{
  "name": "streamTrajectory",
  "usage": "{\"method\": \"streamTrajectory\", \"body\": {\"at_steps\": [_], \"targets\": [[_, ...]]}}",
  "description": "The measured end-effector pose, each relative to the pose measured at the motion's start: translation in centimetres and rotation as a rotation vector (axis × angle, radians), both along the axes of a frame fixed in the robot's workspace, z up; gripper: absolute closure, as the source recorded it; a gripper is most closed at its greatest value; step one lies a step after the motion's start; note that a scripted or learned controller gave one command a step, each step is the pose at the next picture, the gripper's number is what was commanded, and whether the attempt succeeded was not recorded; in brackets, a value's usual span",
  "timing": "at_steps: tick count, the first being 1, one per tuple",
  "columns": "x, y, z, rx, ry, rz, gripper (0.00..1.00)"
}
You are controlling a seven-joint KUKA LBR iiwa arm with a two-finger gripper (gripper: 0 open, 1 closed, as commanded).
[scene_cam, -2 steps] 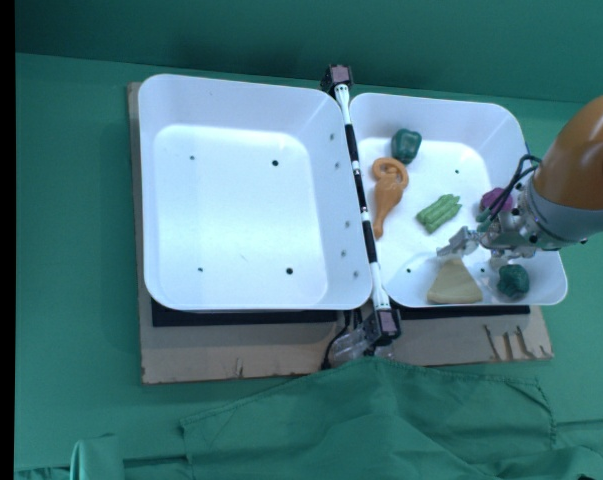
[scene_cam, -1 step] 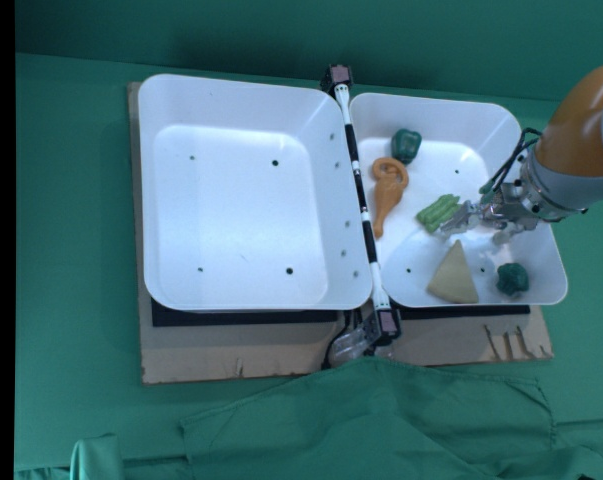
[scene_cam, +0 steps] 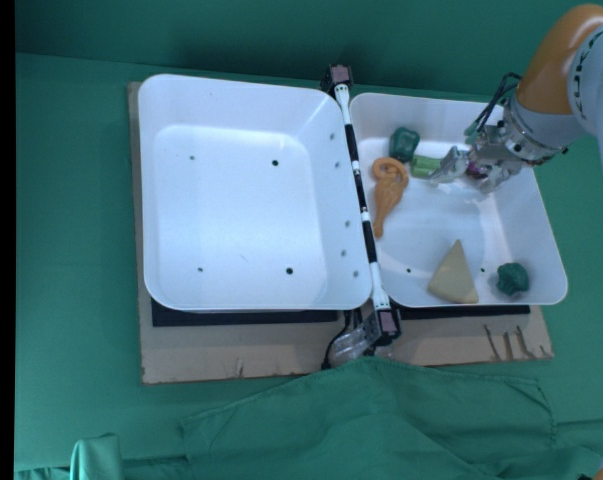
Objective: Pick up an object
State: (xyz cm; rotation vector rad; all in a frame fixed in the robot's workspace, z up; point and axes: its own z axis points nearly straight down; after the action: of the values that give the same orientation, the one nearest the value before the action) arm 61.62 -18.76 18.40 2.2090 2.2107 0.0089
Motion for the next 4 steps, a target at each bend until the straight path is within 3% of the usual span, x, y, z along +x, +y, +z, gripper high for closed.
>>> {"method": "streamTrajectory", "body": {"at_steps": [1,2,3,4], "targets": [[8.9,0.1,3.6,0.001,0.001,0.001,0.00],[6.6,3.0,1.7,0.006,0.015,-0.002,0.00],[-0.9,2.1,0.2,0.002,-0.001,-0.007,0.00],[-6.0,6.5,4.4,0.009,0.013,-0.001,0.00]]}}
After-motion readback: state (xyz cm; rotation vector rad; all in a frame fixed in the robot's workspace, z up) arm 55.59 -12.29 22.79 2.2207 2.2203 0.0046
